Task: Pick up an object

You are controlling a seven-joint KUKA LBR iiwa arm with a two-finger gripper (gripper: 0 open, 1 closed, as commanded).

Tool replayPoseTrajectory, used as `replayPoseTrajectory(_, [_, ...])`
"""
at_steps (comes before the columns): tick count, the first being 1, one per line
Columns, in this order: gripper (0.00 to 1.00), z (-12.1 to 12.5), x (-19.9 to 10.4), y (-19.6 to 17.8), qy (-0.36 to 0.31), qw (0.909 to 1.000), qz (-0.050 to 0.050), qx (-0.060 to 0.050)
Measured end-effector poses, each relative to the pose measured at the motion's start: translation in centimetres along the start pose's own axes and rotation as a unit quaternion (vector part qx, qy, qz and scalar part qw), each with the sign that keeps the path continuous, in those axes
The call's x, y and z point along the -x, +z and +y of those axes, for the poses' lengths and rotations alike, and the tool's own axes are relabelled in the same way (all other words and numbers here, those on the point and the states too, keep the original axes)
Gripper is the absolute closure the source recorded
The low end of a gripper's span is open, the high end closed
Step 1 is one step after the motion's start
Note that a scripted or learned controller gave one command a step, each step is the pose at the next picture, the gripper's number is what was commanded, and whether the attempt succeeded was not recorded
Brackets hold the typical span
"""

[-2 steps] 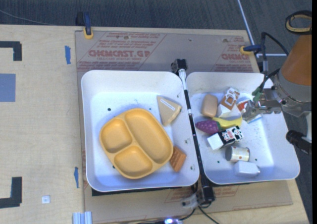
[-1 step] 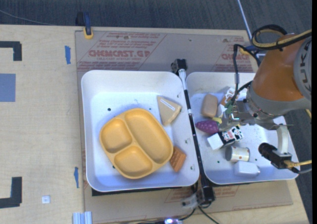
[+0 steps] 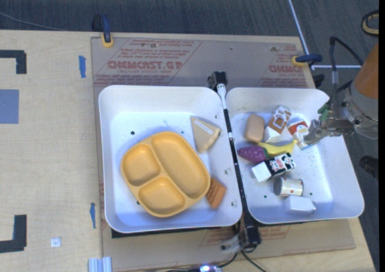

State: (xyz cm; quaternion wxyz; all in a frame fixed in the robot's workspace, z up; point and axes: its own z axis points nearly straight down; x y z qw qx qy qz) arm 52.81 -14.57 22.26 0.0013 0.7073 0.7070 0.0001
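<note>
While hanging low over the right bin (image 3: 346, 168), just right of a yellow banana (image 3: 278, 146) and a red-and-white carton (image 3: 298, 126): pincer (image 3: 313, 135), grip state impossible to tell. Close by in the same bin: tan loaf-shaped piece (image 3: 254, 127), purple piece (image 3: 252, 154), black-and-white box (image 3: 281, 163), small cup (image 3: 290, 188), white block (image 3: 299, 204); print on these too small to read. Left bin (image 3: 111, 144): yellow divided plate (image 3: 163, 173), pale wedge (image 3: 205, 133), brown cracker (image 3: 215, 193). Under both bins, on the surface (image 3: 48, 144): brown sheet (image 3: 240, 60) printed "CHEMCAST GP" in red.
</note>
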Motion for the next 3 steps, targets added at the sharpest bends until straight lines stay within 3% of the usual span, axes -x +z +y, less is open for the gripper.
replayPoseTrajectory(1, [1.0, 1.1, -5.7, 3.8, -0.001, 1.0, 0.001, -0.002])
replayPoseTrajectory(2, [1.0, 5.7, -3.9, 5.9, 0.0, 1.0, 0.0, 0.0])
replayPoseTrajectory(3, [1.0, 9.9, 5.1, 10.0, 0.0, 1.0, 0.0, -0.001])
